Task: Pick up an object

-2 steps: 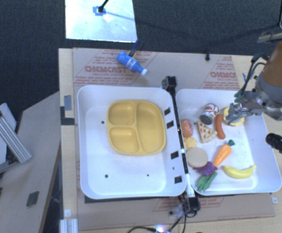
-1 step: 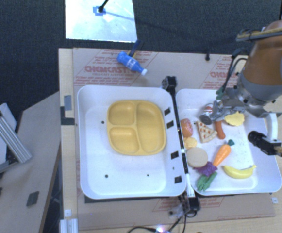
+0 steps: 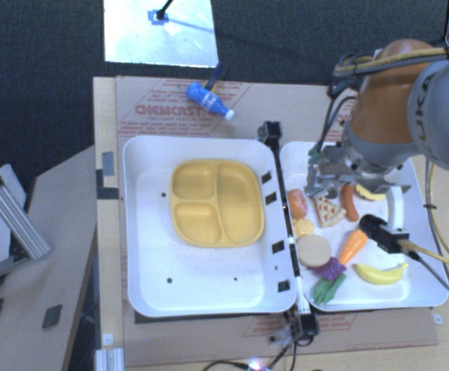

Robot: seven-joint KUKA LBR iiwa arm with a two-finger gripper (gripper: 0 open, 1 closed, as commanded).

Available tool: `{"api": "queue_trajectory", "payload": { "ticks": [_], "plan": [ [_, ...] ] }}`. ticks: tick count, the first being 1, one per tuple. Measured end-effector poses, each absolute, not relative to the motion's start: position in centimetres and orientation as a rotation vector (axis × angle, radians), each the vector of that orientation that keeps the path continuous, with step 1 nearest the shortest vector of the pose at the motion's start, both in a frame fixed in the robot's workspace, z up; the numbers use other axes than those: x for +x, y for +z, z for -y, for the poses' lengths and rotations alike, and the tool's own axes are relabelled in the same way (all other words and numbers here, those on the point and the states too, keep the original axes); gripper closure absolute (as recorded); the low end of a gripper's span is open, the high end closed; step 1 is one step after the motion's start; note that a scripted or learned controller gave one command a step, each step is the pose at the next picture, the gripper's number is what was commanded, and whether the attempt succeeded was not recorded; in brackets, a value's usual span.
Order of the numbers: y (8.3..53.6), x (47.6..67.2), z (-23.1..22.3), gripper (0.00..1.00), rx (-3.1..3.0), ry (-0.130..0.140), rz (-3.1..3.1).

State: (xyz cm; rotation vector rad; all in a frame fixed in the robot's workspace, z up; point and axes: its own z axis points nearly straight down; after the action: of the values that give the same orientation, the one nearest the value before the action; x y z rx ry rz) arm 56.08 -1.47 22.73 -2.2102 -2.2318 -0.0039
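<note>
Beside smooth yellow tray — glossy plastic food.

Place: a robotics lab or test bench.
Bench: a plain board carried two white bins side by side on printed cardboard.
Machine: a grey arm with trailing cables reached in from the right.
Props: toy food filled the right bin; a yellow tray lay in the left.
Surroundings: dark carpet lay at the far side, a metal frame at the left.

"CHEMCAST" on cardboard sheet
</note>
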Motion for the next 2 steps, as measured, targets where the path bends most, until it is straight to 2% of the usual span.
{"api": "queue_trajectory", "payload": {
  "ticks": [2],
  "plan": [
    [23.0, 56.7, -7.6, 1.0, -2.211, -0.005, 2.232]
  ]
}}
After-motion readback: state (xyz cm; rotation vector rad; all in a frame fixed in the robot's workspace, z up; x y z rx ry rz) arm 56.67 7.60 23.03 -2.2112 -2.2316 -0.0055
